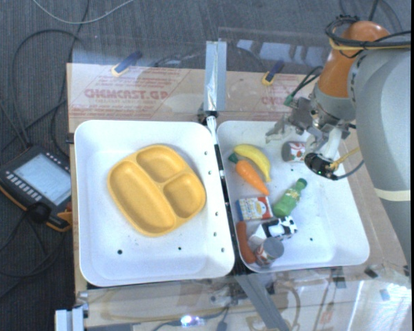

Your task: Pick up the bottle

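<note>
The green bottle lies tilted in the right bin, between a carrot and a small carton on one side and bare floor on the other. The claw hovers above the bin's far end — apart from the bottle — its opening too unclear to tell.

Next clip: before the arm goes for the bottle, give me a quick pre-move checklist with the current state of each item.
1. Green bottle in view in the right bin: ok.
2. Bottle free on top, nothing over it: ok.
3. Space around bottle: not ok, juice carton and cow-patterned item lie close.
4. Gripper above bottle: not ok, it is near the bin's far edge.
5. Bottle not yet held: ok.
6. Gripper ready to grasp: cannot tell.
</note>
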Robot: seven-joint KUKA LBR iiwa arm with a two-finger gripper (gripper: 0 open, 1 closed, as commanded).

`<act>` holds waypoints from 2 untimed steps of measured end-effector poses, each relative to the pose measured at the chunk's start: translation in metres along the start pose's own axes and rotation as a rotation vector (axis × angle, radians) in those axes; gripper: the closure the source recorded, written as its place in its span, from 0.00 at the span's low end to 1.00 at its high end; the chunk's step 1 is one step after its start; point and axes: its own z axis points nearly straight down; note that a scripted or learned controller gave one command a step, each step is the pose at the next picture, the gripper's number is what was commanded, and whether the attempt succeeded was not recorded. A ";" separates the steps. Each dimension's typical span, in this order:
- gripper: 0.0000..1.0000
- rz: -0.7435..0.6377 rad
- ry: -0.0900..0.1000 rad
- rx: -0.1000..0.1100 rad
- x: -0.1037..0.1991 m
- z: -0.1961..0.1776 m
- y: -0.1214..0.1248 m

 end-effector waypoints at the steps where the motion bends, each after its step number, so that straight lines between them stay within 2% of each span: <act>1: 0.00 -0.178 0.001 -0.009 -0.039 0.054 -0.051; 2: 0.00 -0.098 0.000 -0.002 -0.061 0.016 0.004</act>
